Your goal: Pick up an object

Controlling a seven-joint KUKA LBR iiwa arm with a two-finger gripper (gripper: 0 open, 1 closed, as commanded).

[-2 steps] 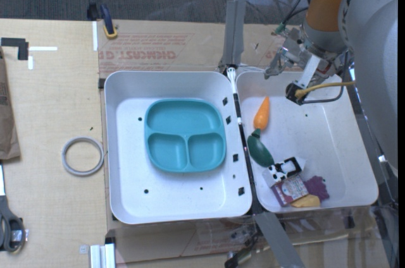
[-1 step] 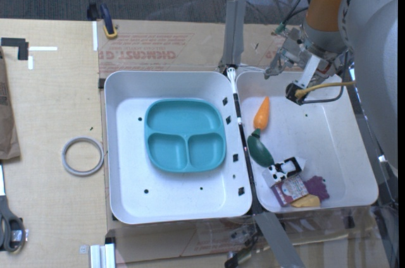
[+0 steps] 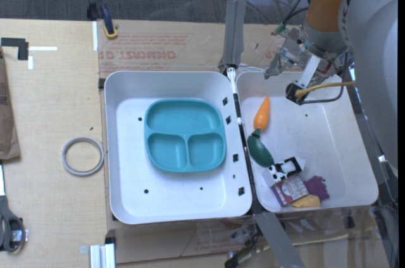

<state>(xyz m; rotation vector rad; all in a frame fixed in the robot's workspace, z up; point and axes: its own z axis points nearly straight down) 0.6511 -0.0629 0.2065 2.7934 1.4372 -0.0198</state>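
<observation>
In the camera view from above the bench, we see two shallow white bins side by side, and the gripper [image 3: 285, 74] hangs over the far edge of the right bin [image 3: 329, 134], at the end of the grey arm [image 3: 373, 14] with its orange band. We cannot tell whether the gripper is spread or pressed together, and we see nothing held in it. The nearest candidate for picking is an orange cone-shaped toy [image 3: 262, 113], smooth and tapered like a carrot, lying against the right bin's left wall just below the gripper. A dark green, glossy, rounded piece [image 3: 259, 150] lies just beyond its blunt end; we cannot tell if the two are joined. Nearer the front of that bin sits a loose cluster: a small black-and-white item [image 3: 285, 168], a flat maroon packet [image 3: 288, 189], a soft-looking purple lump [image 3: 316, 186] and a yellow scrap [image 3: 306, 201], all touching or overlapping. In our judgement the step in hand is the approach. To do it well, we would come straight down over the cone's thicker middle and close across its width, since the taper could squirt out of a grip near the tip, and the bin wall beside it leaves little room on that side. The left bin [image 3: 120, 134] holds a teal divided plate [image 3: 186, 134], matte plastic with three compartments. On the bench to the left lies a pale ring [image 3: 83, 155].
</observation>
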